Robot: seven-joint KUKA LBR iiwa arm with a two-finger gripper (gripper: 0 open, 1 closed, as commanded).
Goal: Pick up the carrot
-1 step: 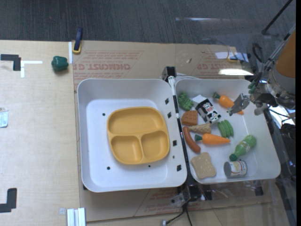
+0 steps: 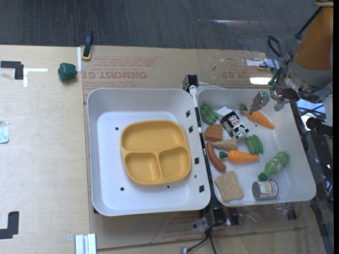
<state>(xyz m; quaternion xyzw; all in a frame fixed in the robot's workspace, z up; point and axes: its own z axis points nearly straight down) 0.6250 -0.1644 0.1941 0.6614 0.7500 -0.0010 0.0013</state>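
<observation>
Right bin (image 2: 296,157) as our landmark; the yellow tray (image 2: 156,151) sits in the other bin and does not matter here

We count two carrots. One (image 2: 260,119) lies in the far corner of the right bin, near its outer wall, leafy end toward the far wall, long axis slanting down and outward. The second (image 2: 242,156) lies mid-bin, nearly level across it, just beside the green pods (image 2: 254,143)

Gripper (image 2: 260,100) hangs over the far outer corner of the bin, its tip at the leafy end of the far carrot. We cannot tell how far the fingers are parted, and we see nothing between them

Our reading: the far carrot is the nearer target, lying just bin-inward from the tip, body running away at a slant, so the pincer should close across that slant
</observation>
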